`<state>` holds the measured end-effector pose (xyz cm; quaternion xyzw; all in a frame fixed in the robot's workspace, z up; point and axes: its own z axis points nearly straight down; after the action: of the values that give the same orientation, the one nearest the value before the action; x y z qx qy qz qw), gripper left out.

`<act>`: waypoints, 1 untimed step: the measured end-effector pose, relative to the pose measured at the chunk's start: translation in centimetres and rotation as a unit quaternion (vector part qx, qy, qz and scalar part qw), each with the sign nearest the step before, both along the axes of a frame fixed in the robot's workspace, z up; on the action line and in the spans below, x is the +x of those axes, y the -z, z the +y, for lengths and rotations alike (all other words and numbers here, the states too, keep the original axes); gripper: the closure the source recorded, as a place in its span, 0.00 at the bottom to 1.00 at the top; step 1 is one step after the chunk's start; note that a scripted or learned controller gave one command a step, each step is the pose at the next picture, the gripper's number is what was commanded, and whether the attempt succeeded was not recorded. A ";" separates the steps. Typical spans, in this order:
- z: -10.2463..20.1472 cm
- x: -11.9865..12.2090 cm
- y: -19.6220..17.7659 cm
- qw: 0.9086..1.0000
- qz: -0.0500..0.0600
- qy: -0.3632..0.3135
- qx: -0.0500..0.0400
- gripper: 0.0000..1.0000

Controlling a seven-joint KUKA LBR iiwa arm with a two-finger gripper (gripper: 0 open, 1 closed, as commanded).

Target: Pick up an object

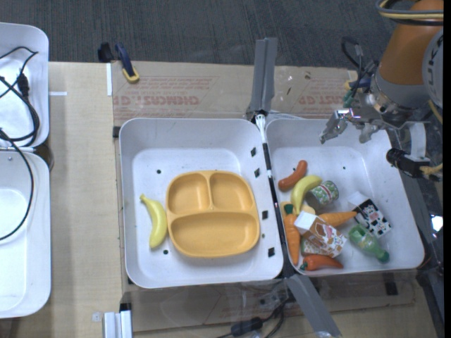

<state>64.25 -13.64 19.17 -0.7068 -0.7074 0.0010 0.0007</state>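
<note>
Claw (348, 127), fingers spread, is hovering; below it, banana (304, 191): light, stiff, slick plastic, best pinched across its middle.

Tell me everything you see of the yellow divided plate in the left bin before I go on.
The yellow divided plastic plate is a rounded square with three compartments: two small ones at the far side and one wide one at the near side. It lies flat, right side up, in the middle of the left white bin. The yellow toy banana lies just to its left, close to its rim.
</note>
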 end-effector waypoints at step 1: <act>-2.8 -7.7 10.1 0.999 0.000 -0.035 0.000 0.00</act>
<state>56.53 -16.48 9.11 -0.6813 -0.7320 0.0006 0.0008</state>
